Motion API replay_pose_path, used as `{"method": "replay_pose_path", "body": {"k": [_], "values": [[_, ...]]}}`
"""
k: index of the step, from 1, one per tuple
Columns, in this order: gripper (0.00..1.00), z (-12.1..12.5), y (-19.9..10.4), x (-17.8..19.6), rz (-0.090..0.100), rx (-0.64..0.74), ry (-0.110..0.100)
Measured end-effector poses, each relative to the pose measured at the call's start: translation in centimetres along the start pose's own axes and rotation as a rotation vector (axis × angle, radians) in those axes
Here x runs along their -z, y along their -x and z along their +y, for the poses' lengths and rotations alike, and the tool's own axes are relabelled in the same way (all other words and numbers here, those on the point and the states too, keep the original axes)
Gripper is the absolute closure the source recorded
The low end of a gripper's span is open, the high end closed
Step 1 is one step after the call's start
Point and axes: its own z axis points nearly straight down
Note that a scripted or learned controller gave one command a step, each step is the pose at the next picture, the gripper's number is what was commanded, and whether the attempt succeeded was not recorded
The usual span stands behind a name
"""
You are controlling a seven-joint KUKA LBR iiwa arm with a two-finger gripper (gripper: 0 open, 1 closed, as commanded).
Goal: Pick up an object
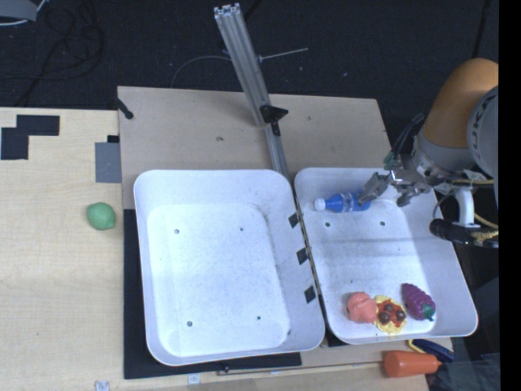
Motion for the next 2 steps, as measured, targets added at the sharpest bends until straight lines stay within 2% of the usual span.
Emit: {"method": "replay_pose_path", "body": {"k": [1,2], "values": [[0.00,-0.3,0.0,-5.4,0.000,0.000,-0.005],[1.00,0.0,0.0,-4.1,-0.001,0.000,0.002]]}}
